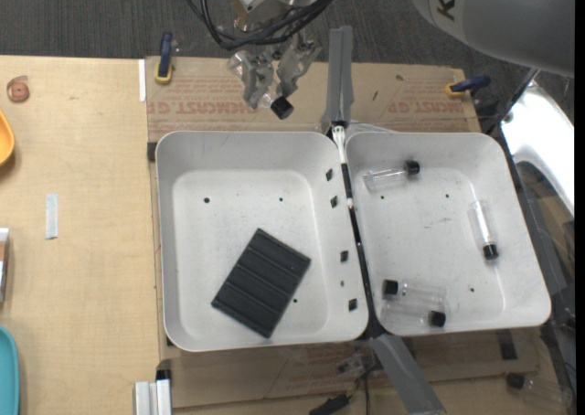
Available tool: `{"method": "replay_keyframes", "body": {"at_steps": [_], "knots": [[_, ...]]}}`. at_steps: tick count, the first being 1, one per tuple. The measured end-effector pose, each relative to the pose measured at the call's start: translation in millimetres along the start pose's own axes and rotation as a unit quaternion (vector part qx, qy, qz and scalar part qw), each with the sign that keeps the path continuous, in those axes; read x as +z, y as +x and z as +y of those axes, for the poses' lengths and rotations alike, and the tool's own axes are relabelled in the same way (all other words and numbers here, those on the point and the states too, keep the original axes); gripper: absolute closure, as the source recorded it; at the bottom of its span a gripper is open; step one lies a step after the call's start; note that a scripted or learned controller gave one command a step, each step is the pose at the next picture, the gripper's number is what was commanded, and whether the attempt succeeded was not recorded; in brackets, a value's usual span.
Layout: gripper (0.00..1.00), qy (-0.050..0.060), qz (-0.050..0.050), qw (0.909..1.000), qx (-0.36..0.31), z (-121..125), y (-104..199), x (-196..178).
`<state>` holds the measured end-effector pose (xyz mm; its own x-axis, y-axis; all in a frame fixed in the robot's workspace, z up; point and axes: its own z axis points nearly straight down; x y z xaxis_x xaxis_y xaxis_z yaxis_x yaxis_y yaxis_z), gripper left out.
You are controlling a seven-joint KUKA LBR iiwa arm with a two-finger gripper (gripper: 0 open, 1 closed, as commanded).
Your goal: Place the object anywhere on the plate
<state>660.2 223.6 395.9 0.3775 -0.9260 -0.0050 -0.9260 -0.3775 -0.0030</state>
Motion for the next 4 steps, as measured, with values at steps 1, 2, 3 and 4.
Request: {"method": "replay_keyframes", "body": {"at_steps": [1,2,3,4], "knots": [[1.00,0.001,-0.003,1.0000,0.005,-1.0,2.3,-7.8],[1.00,0.002,-0.005,0.9999,0.009,-1.9,4.3,-16.0],[1.00,-0.002,0.000,0.9824,-0.187,-1.3,-4.8,12.5],[1.00,-0.003,0.000,0.9636,-0.267,115.8,-52.3,83.0]]}}
